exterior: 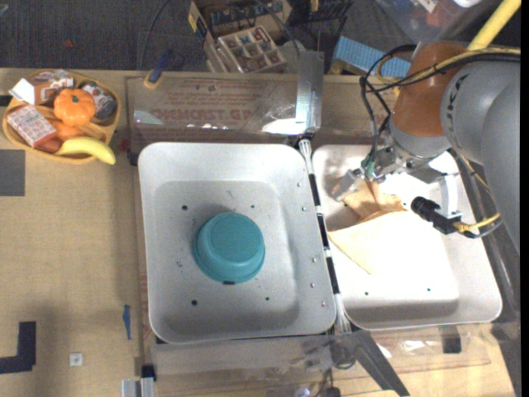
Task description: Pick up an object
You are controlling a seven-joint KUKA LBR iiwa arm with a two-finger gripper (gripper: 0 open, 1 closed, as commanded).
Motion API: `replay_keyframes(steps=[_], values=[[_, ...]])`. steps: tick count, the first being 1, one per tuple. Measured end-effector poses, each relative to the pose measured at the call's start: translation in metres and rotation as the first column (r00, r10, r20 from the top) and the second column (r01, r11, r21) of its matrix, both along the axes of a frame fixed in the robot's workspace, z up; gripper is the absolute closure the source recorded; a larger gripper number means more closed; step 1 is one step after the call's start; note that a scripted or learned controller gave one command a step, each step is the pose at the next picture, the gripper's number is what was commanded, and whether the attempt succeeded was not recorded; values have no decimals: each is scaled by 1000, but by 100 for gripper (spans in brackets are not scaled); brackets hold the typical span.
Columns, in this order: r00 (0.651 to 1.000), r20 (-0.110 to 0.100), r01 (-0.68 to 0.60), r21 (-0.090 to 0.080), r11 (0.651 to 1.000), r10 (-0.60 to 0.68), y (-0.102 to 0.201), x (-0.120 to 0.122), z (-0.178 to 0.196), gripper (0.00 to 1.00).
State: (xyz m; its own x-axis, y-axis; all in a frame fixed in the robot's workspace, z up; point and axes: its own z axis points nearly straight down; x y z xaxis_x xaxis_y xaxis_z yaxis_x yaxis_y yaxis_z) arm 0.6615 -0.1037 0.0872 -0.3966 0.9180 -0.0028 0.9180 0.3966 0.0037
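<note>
A teal bowl lies upside down in the middle of the left bin. In the right bin a pale cream sheet lies flat, and a tan piece rests at its upper left corner. My gripper hangs low over the far left part of the right bin, just above the tan piece. The grey arm with its orange band comes in from the upper right and hides the bin's far right corner.
A basket of toy fruit sits on the bench at the far left. A clear plastic box stands behind the left bin. Black cables loop from the wrist over the right bin.
</note>
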Motion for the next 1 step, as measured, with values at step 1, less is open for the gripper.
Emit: replay_keyframes(steps=[1], values=[[1000, 7, -1, 0, 1000, 1, 0, 2, 13, 100]])
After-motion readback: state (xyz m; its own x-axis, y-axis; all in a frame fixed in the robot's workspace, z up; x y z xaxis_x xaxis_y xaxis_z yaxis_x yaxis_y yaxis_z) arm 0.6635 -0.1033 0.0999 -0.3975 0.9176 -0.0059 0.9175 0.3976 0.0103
